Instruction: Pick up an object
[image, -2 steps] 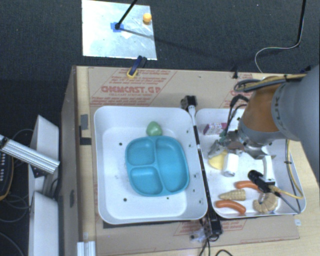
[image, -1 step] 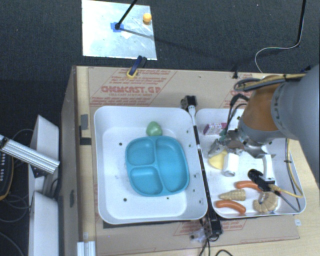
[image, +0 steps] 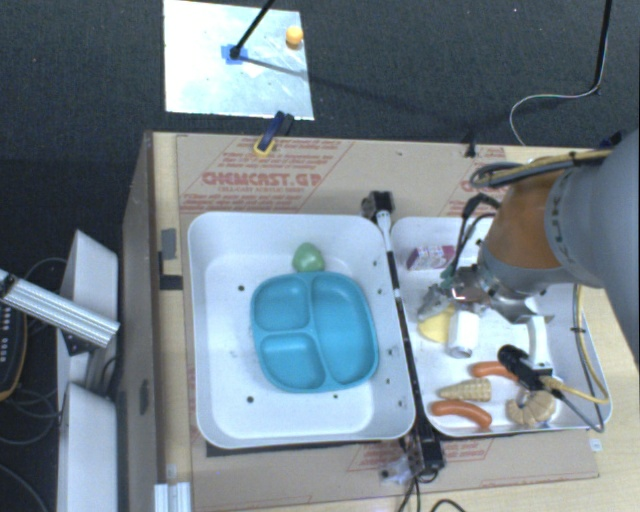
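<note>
A: Have you got anything yet?

B: Not that you can see. Your claw (image: 452, 297) hangs low in the right bin (image: 575, 415), by the yellow piece (image: 434, 327) and white bottle (image: 461, 333); its grip, I cannot tell. Lifting remains.

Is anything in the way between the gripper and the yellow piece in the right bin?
Nothing visible blocks it. The gripper sits low in the right bin, just above the yellow piece. A white cylinder lies right beside that piece, close enough that it might get nudged.
</note>
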